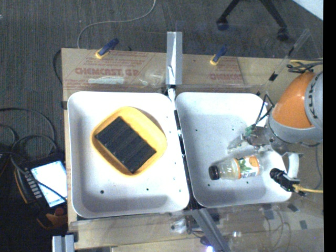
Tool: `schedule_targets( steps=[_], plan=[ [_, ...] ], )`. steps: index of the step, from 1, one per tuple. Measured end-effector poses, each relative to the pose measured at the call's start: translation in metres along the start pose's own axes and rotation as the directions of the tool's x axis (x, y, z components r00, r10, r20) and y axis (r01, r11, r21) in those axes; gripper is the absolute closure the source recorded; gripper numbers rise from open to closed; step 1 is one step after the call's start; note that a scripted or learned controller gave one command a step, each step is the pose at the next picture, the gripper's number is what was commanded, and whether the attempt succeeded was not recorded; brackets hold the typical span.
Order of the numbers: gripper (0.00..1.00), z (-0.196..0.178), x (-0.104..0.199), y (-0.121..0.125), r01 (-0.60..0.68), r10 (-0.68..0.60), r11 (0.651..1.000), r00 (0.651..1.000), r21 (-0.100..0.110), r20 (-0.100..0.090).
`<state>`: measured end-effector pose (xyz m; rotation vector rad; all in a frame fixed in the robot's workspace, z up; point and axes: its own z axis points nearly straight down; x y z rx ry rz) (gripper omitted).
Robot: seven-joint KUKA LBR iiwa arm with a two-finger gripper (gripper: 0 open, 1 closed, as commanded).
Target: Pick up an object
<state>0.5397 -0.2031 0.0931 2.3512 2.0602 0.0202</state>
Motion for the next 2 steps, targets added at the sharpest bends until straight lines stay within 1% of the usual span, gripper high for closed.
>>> schedule_targets(
  steps=[1, 2],
  plan=[
    [0.0, -0.002, -0.008, -0.047, 0.021, -0.021, 1.0, 1.0, -0.003, -0.001],
    [0.0, -0.001, 0.083, -0.06, 0.097, -0.097, 0.995, 0.995, -0.002, 0.001]
  ],
)
